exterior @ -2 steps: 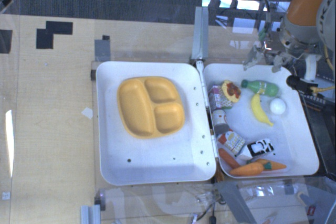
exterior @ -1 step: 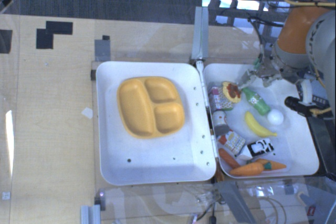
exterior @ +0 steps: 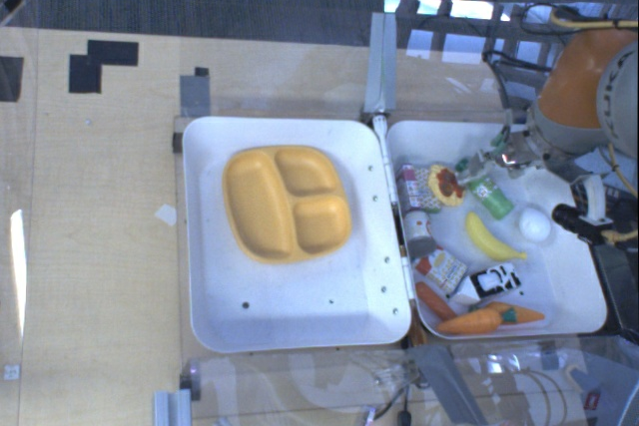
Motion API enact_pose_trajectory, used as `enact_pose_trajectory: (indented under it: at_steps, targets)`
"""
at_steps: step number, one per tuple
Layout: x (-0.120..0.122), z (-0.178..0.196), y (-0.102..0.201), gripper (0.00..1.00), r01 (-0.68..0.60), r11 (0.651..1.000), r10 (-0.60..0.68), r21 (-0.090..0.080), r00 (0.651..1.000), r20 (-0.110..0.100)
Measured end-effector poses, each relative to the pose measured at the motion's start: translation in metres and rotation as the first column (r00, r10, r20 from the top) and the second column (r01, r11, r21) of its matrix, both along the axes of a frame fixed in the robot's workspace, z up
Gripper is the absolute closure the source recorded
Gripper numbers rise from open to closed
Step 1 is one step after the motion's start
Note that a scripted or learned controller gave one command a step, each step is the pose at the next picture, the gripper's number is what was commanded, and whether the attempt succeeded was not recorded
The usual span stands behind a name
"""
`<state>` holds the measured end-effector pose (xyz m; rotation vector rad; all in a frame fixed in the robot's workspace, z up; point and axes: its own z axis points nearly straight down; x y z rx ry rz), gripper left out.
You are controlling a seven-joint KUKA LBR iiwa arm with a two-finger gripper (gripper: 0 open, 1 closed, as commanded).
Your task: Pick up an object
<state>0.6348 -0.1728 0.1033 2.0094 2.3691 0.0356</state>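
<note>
My gripper [exterior: 496,158] hangs just above the green bottle [exterior: 491,200], well apart from the yellow tray [exterior: 288,202], jaws unreadable (I cannot tell apart or together), so I may nudge the banana [exterior: 489,239] beside it or pinch nothing.

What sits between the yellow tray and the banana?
In the camera view, the bins' adjoining rims and a column of small items along the right bin's left wall: a can and a dark packet. The yellow tray lies left, the banana right.
</note>
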Motion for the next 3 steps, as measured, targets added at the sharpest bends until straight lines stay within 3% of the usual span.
enact_pose_trajectory:
  at_steps: [1, 2, 3]
  targets:
    - [-0.016, -0.001, -0.016, 0.00, -0.021, 1.000, 0.021, -0.001, 1.000, -0.001]
    - [-0.014, 0.006, -0.013, 1.00, -0.025, 1.000, 0.025, 0.005, 1.000, -0.006]
    - [0.013, 0.121, 0.056, 1.00, 0.105, 0.994, -0.105, 0.005, 0.994, -0.038]
